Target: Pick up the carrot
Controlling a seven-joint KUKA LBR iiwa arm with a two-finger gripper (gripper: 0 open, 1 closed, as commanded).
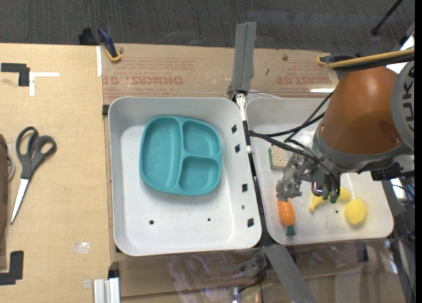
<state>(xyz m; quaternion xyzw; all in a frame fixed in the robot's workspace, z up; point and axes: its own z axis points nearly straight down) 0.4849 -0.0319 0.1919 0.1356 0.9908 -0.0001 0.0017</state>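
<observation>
gripper hangs just above the carrot at the near left of the right bin, jaw state cannot tell, nothing visibly held; judgement: centre over the orange body, descend straight, close across its width

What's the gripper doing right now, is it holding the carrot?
Gripper: just above the carrot in the right bin; grip cannot be told.
</observation>
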